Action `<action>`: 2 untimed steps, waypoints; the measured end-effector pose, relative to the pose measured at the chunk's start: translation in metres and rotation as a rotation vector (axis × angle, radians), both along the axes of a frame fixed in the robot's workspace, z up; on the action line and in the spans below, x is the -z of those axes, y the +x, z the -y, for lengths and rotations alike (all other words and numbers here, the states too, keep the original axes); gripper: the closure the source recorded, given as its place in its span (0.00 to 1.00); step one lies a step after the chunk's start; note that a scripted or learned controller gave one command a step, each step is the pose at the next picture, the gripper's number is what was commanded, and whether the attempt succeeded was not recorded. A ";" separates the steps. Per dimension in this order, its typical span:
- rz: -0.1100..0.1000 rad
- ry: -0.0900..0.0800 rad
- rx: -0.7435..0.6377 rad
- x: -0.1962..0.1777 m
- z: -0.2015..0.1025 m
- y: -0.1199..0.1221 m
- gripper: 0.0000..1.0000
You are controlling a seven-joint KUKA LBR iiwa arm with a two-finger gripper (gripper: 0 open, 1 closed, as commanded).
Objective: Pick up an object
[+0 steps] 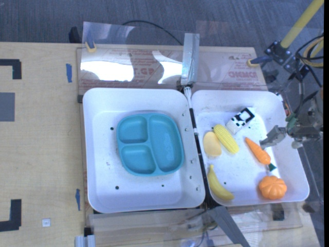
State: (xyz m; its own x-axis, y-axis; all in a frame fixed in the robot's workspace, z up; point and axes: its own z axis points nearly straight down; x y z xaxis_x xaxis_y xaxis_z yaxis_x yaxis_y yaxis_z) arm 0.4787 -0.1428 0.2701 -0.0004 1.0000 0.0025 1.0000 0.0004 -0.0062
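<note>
At the bottom of the frame, in the right bin (pixel 298 189), a banana (pixel 219 185) lies along the bin's lower left and an orange pumpkin (pixel 272 187) sits at its lower right. Above them lie a pale yellow piece (pixel 212 143), a corn cob (pixel 226 139) just beside it, a carrot (pixel 257 151) and a black-and-white toy (pixel 240 119). The gripper (pixel 271 137) hangs over the right edge of this bin, just beside the carrot's upper end; its fingers look slightly apart with nothing between them, though they are small and hard to read. The carrot seems the likeliest thing to be picked. From here, the risk is a miss: the carrot is slim and lies at a slant, so fingers closing off its axis could roll it aside or pinch only its tip and drop it. The bin wall close by could also foul the descent. The left bin (pixel 97 189) holds a blue divided plate (pixel 150 143). Farthest back, in the upper part of the frame, a clear sheet (pixel 226 68) bears faint reddish print, too blurred and mirrored to read.
</note>
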 end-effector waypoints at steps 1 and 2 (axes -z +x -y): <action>0.012 -0.006 -0.167 -0.027 0.027 0.002 0.00; 0.012 -0.006 -0.463 -0.026 0.057 0.002 0.00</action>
